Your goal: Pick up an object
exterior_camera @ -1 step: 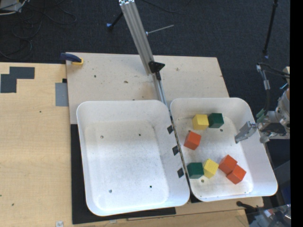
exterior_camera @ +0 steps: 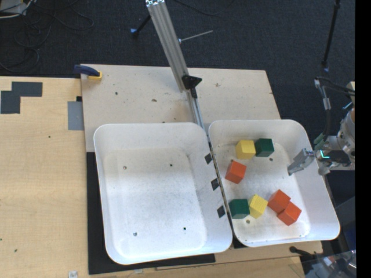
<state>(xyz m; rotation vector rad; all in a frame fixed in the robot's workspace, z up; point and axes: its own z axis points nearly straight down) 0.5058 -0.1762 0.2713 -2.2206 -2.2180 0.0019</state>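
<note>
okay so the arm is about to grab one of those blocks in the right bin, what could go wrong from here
The blocks sit in tight clusters. The yellow block touches a green block, and near the bin's front edge a green block, yellow block and two red-orange blocks crowd together, so fingers may jam on or push a neighbour. The gripper hovers near the right bin's rim and might clip it descending. The lone orange block looks safest.
</note>
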